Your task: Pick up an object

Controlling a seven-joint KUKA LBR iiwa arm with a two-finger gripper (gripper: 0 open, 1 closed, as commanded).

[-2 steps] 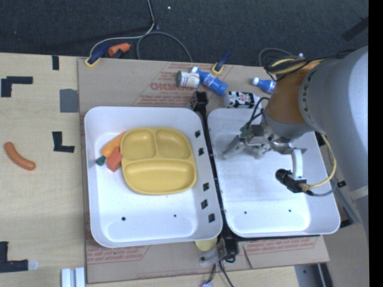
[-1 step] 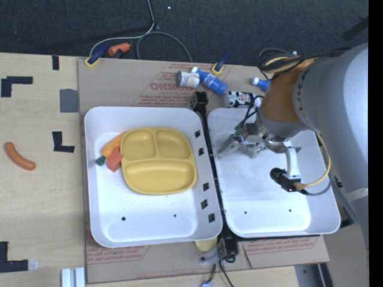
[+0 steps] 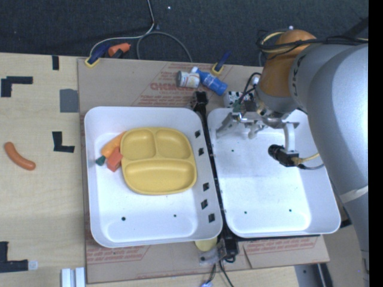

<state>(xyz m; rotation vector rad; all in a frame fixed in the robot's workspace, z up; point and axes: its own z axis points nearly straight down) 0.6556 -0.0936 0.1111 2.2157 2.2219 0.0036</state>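
Camera view: yellow three-compartment plate

Fixed overhead camera, slanting onto bins

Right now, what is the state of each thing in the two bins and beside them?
yellow divided plate: right way up in the left bin.
orange toy carrot: lying against the plate's left edge.
gripper: low over the right bin, near its far edge.
sausage toy: lying on the bench, outside the bins.
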